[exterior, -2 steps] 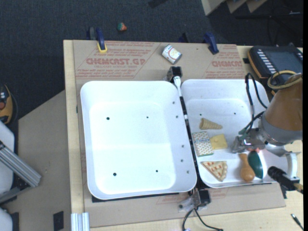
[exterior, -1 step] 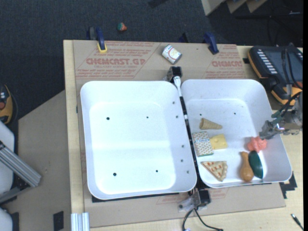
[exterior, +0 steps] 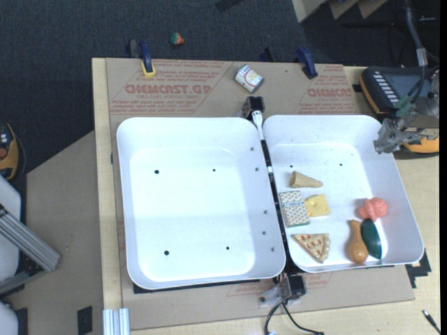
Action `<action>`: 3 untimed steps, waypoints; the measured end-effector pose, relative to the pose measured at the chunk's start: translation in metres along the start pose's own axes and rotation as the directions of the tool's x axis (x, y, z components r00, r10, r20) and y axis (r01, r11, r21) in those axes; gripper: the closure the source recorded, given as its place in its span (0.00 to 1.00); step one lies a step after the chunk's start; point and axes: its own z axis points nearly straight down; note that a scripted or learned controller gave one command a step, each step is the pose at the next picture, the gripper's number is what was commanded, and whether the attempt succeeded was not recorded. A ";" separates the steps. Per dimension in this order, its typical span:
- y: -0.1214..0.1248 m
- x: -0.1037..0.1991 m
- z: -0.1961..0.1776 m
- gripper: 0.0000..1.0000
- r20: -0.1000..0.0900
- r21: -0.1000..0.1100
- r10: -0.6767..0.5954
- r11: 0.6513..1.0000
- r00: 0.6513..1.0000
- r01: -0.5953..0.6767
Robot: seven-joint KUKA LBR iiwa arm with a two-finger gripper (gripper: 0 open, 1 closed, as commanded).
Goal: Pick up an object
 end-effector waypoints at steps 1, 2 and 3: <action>0.075 0.105 0.029 1.00 -0.005 0.014 -0.002 1.000 1.000 0.002; 0.075 0.125 -0.095 1.00 -0.003 0.002 0.006 1.000 1.000 -0.006; 0.052 0.137 -0.009 1.00 -0.003 0.029 0.011 1.000 1.000 -0.010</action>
